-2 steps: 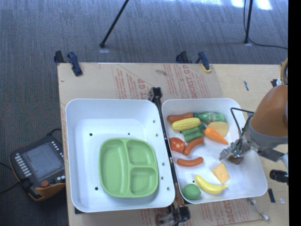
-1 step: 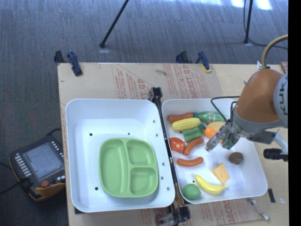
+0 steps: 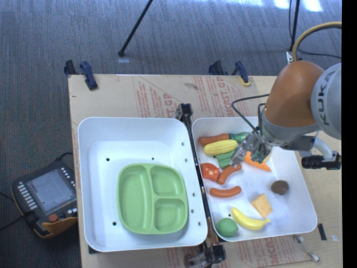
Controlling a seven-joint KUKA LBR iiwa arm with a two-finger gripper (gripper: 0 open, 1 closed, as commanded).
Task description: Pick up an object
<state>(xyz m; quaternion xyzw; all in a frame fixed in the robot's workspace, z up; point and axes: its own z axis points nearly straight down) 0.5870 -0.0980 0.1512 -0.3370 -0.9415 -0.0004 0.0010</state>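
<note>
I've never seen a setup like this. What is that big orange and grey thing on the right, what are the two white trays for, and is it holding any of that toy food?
That is a robot arm; a program steers it. The single camera is fixed above the bench, looking down at a slant. At the arm's tip is a two-finger gripper, its "hand", lowered into the right bin among toy food: a corn cob, a tomato, sausages, a banana, a cheese wedge, a lime, and a brown ball. The left bin holds a green divided plate. Its job is to pick something up. Nothing is visibly between its fingers, so I can't say that it holds anything.
</note>
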